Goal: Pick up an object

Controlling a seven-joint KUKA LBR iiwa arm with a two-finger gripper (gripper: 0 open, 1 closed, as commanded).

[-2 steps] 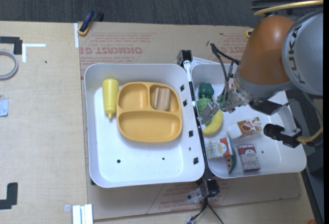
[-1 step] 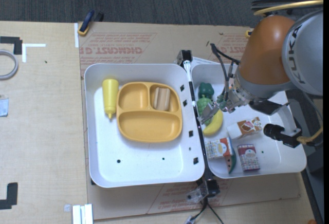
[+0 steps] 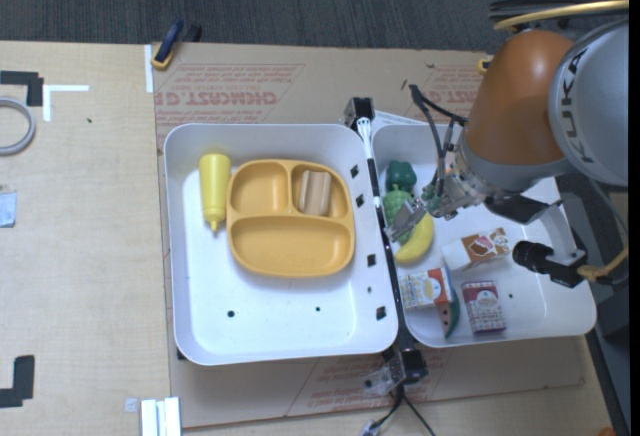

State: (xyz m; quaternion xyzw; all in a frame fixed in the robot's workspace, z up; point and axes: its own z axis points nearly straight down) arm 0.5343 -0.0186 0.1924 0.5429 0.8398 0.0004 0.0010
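risk: i see the hand (image 3: 412,216) low in the right bin (image 3: 560,324), over the banana (image 3: 418,240) beside green items (image 3: 400,186); whether it is spread, i cannot tell. crowding may deflect the grasp.

A flat brown cardboard sheet (image 3: 230,84) lies under both bins on the pale wooden counter (image 3: 80,254), with a blue-and-yellow clamp (image 3: 168,44) at its far-left corner.
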